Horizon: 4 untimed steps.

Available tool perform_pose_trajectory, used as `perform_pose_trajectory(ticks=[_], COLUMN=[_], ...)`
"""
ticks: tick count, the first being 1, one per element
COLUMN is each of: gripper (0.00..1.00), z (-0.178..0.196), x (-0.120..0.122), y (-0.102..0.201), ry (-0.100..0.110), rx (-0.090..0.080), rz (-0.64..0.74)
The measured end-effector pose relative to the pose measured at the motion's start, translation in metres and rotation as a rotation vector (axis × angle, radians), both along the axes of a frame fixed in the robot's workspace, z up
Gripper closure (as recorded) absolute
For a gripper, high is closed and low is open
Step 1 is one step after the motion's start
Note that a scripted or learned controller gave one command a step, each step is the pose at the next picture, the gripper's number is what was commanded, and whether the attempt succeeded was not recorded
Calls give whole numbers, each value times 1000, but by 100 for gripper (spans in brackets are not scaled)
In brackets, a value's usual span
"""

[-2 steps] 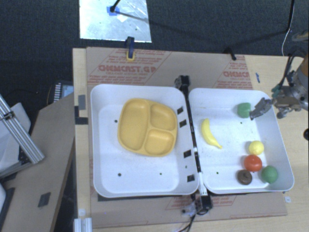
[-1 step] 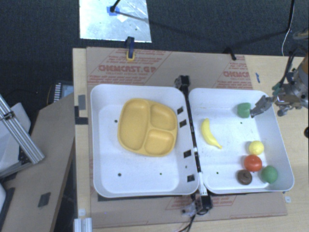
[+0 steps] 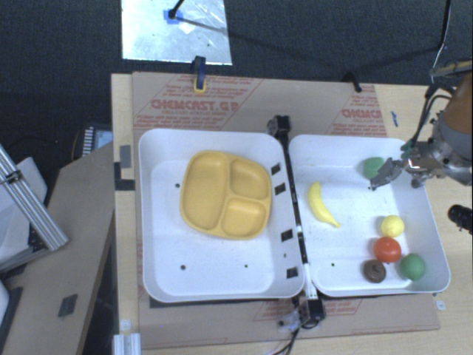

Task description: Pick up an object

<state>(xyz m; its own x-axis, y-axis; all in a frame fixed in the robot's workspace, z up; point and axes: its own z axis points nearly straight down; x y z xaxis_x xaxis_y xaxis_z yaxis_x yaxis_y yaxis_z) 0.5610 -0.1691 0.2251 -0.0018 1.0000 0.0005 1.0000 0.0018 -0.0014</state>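
End effector (image 3: 397,171) at the right bin's (image 3: 347,287) far right corner, its opening indiscernible, beside a green object (image 3: 372,166); banana (image 3: 322,205) mid-bin; yellow ball (image 3: 392,225), tomato (image 3: 386,249), brown piece (image 3: 375,271) and green ball (image 3: 412,265) near the right corner; yellow tray (image 3: 225,194) in the left bin (image 3: 159,257).

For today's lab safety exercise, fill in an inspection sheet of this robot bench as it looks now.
Surface: two white bins side by side on a cardboard-covered bench.
Job's things: right bin holds a banana, lemon, tomato, brown round piece, two green pieces.
Clutter: yellow divided tray in left bin.
Grippers: gripper over the right bin's far side.
Cables: black cable at the arm.
Surroundings: foil sheet on dark floor.
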Motion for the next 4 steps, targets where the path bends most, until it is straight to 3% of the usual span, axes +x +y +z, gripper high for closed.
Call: perform_pose_trajectory(ticks=[2,3,4], gripper=[0,100,100], z=[-123,-109,-60], x=[-3,-1,6], y=[-8,-8,0], ry=[2,-5,-8], rx=[0,-2,-2], rz=[-1,-1,3])
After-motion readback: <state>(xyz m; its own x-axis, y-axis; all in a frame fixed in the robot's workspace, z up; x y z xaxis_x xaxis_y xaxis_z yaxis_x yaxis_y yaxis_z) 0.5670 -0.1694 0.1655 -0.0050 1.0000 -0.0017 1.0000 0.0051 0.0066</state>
